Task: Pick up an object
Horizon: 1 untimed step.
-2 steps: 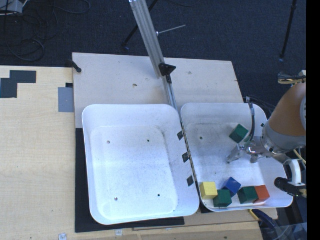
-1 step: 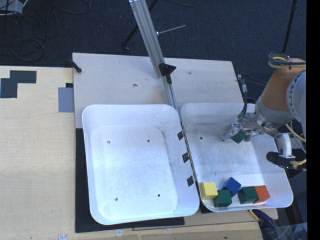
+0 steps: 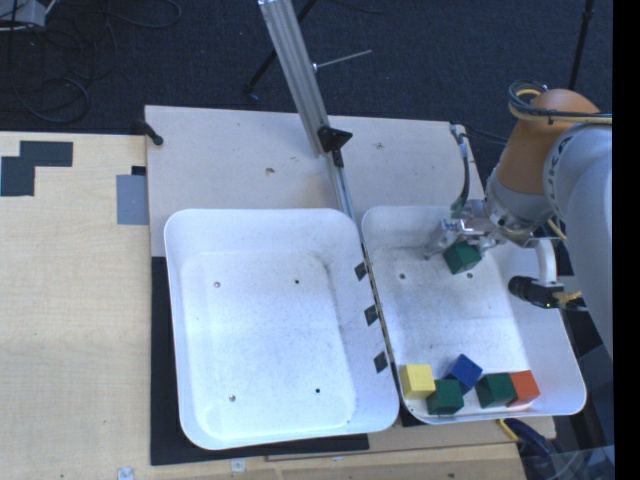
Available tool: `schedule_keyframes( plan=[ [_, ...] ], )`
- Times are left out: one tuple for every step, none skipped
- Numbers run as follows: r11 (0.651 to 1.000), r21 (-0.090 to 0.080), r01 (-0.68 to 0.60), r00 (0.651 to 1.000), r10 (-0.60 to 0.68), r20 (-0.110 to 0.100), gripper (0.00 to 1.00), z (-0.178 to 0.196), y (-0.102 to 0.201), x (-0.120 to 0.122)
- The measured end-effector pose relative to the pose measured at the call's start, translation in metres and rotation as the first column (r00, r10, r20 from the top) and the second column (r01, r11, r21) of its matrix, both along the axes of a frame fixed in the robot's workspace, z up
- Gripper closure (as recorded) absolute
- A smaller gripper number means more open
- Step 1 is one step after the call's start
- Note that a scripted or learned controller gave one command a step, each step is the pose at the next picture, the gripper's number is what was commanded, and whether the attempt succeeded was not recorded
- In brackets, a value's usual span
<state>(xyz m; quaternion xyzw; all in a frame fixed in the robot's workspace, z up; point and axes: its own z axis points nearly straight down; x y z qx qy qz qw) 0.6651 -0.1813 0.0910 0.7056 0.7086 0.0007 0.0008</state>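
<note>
My gripper (image 3: 460,242) hangs over the far part of the right bin (image 3: 450,320), reaching in from the right. A dark green block (image 3: 462,259) sits between its fingers at the tip, and the gripper is shut on it. The block looks slightly tilted and raised off the bin floor. At the bin's near edge lie a yellow block (image 3: 418,379), a blue block (image 3: 465,370), two more green blocks (image 3: 446,397) (image 3: 493,390) and an orange-red block (image 3: 523,386), packed close together.
The left bin (image 3: 260,318) stands beside the right one, with small black clips along the shared rim (image 3: 368,313). A slanted metal rail (image 3: 300,78) rises behind the bins. The arm's grey wrist and orange band (image 3: 530,158) stand over the right bin's far right corner.
</note>
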Motion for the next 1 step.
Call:
schedule_keyframes(
  plan=[
    [1.0,-0.001,-0.004,1.0,0.004,-0.006,1.0,0.0093,-0.001,-0.0022]
  ],
)
